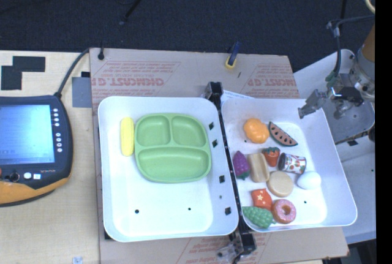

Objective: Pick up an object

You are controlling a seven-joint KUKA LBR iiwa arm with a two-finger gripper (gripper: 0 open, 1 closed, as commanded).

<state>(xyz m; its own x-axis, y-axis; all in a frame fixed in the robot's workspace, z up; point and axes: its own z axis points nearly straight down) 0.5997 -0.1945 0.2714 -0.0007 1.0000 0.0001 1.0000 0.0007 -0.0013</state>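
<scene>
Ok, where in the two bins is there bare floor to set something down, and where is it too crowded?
Left bin: bare floor along the near side, below the green divided plate and yellow piece. Right bin: a bare strip along the right wall beside the white egg, and the far corner above the orange piece and watermelon slice. The toys in its middle are crowded.

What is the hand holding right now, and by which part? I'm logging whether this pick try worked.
Nothing. The robot's hand hangs at the right bin's upper right edge with no object in it; the plastic toy foods, like the orange fruit, lie in the white bin.
</scene>
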